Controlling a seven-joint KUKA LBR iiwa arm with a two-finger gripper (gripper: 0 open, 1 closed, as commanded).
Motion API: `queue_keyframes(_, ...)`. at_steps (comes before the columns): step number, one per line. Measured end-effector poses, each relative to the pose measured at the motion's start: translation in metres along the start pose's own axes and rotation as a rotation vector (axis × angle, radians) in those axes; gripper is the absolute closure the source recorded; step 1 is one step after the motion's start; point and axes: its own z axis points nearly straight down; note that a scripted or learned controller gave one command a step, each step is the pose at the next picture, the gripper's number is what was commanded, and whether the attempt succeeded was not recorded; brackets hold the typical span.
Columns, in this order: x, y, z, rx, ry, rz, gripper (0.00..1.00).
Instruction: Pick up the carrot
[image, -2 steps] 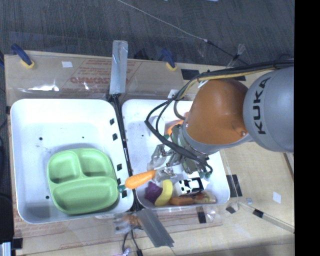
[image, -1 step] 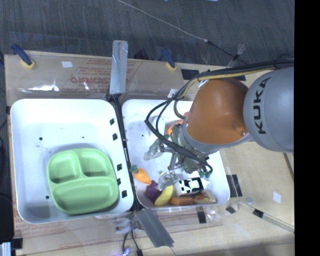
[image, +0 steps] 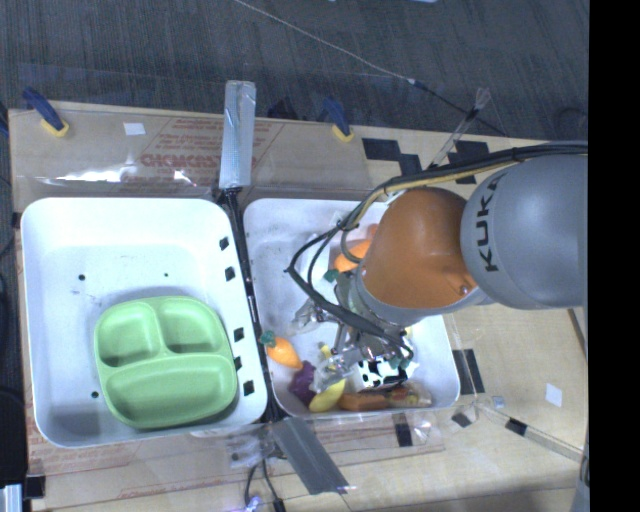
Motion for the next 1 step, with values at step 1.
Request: queue_keyframes(1, 0.0083, -0.0004, 0.0281, 0.004, -0.013, 0.082, 0.0)
